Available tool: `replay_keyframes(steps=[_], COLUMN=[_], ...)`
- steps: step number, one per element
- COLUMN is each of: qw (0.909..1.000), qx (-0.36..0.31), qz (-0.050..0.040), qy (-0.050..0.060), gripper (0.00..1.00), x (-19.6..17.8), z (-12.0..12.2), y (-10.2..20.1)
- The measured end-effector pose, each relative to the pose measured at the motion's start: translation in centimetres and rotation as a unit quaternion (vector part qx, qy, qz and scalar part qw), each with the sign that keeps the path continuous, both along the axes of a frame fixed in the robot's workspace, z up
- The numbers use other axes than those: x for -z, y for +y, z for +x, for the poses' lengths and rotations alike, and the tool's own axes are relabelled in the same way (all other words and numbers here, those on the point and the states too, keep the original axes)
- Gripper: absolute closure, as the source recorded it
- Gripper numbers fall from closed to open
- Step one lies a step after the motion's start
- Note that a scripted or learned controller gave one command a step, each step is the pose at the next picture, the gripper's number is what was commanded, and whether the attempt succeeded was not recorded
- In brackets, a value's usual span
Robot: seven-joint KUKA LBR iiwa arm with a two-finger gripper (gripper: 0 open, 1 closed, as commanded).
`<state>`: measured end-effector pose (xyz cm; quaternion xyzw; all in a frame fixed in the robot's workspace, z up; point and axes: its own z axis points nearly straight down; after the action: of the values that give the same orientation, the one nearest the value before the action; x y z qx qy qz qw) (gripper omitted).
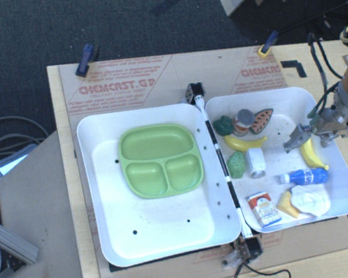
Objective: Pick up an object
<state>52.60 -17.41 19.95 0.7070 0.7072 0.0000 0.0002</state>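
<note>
The camera view, read from its left side, shows the bench (72, 179) carrying a white left bin (110, 237) in which a green divided plate (161, 159) lies flat toward the far half, one long compartment at the back and two smaller ones at the front. A black hinge strip runs between this bin and the right bin (345, 199), which is crowded. Near its far left corner sit a dark green lump (224, 124), a small round grey-and-red item (244, 119) and a brown striped wedge (262, 119). Just in front of them lies a yellow banana (244, 143), and below it a light green leafy piece (236, 164) beside a pale cylinder (256, 161). At the near edge rest a small red-and-white box (264, 209), a tan wedge (287, 203) and a white round piece (311, 201); a blue-and-white bottle (304, 177) lies on its side just above those. A second banana (312, 154) lies near the right wall. The hand (301, 137) reaches in from the right, just above and touching or nearly touching that second banana's upper end; I cannot tell whether it is released or clenched, and nothing is clearly between its fingers.
</note>
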Motion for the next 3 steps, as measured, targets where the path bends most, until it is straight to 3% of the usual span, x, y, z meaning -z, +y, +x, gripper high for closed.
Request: replay_keyframes(steps=[1, 2, 3], qw=[1.0000, 1.0000, 1.0000], qx=[-0.001, 0.000, 0.000], qz=[0.0016, -0.0003, 0.0001], qy=[0.001, -0.002, -0.001], gripper=[0.00, 1.00, 0.00], x=[10.3, 9.1, 9.3], z=[3.8, 4.0, 3.9], y=[-4.4, -4.5, -4.5])
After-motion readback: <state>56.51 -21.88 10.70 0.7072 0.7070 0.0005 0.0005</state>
